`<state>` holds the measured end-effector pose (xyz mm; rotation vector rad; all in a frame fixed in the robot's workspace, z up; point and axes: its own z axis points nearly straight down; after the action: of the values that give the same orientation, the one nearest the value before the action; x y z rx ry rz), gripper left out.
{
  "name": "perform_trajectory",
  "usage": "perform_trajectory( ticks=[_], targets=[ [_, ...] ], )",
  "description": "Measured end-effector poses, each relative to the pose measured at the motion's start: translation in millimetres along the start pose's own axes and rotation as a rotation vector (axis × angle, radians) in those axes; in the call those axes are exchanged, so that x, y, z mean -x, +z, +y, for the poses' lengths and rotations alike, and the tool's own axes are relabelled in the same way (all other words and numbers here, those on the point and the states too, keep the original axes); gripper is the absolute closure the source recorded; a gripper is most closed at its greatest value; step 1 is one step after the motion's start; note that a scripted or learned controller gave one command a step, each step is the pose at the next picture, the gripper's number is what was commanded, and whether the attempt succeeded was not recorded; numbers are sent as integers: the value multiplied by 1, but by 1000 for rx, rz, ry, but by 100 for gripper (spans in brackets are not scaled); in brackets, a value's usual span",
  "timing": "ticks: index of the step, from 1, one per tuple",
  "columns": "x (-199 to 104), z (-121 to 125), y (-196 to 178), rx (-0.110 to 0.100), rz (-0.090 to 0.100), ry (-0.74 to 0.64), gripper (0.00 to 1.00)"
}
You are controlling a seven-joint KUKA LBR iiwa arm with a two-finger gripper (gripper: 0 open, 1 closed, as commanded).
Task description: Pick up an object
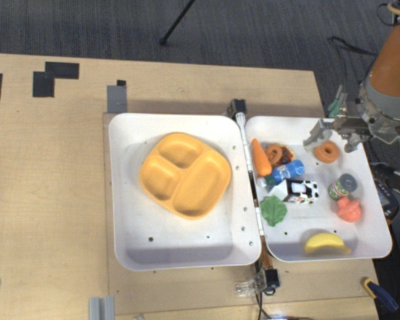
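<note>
A pale wooden desk [47, 199] carried two shallow white bins side by side. The left bin [130, 242] held a yellow divided plate [185, 175] lying near its middle. The right bin [372, 245] held a scatter of small toys. A grey arm with an orange band [393, 62] reached in from the right, and its pincer [332, 135] hovered at the bin's far right corner with fingers spread apart and nothing between them. Just below the pincer lay an orange ring doughnut [327, 153]. A carrot [261, 157] lay against the left wall, a brown doughnut [276, 155] beside it. Near the front wall lay a banana [327, 243]. A green leaf [274, 211], pink toy [350, 210] and small can [342, 187] lay between.
</note>
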<state>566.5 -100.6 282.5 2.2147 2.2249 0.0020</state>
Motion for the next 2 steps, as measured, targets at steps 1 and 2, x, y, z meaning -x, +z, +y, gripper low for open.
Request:
perform_trajectory(
  ticks=[1, 2],
  targets=[
    [-20, 28, 99, -4, 1, 96, 0],
    [-9, 73, 183, 0, 0, 129, 0]
  ],
)
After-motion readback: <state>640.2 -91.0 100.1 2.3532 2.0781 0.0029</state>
